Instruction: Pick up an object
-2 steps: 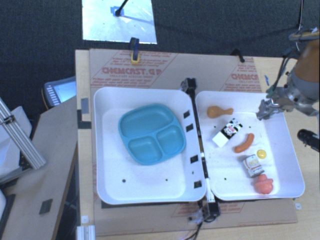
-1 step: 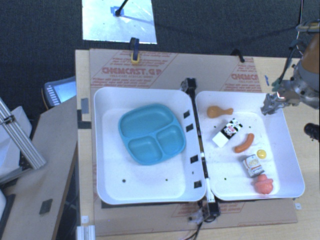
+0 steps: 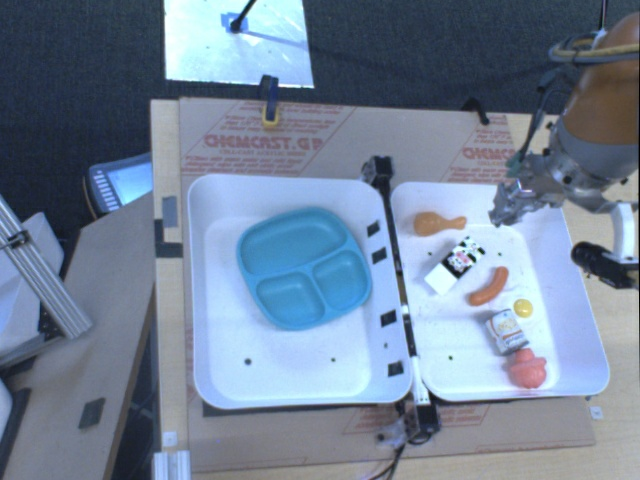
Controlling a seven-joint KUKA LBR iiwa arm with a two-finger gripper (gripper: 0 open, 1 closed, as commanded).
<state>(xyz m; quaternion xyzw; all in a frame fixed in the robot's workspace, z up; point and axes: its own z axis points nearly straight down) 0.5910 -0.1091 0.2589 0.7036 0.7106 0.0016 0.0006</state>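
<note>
The right bin (image 3: 570,268) holds an orange chicken drumstick (image 3: 438,224), a white box with black spots (image 3: 455,266), an orange sausage (image 3: 489,285), a small yellow piece (image 3: 523,309), a small can (image 3: 507,331) and a pink toy (image 3: 527,370). My gripper (image 3: 505,208) hangs above the bin's far right part, right of the drumstick and above the sausage. Nothing shows between its fingers.
The left bin (image 3: 215,268) bears a blue divided plate (image 3: 303,266). A black clip-lined divider (image 3: 390,268) runs between the bins. A yellow clamp (image 3: 270,103) sits at the bench's far edge, and a tablet (image 3: 120,183) lies to the left.
</note>
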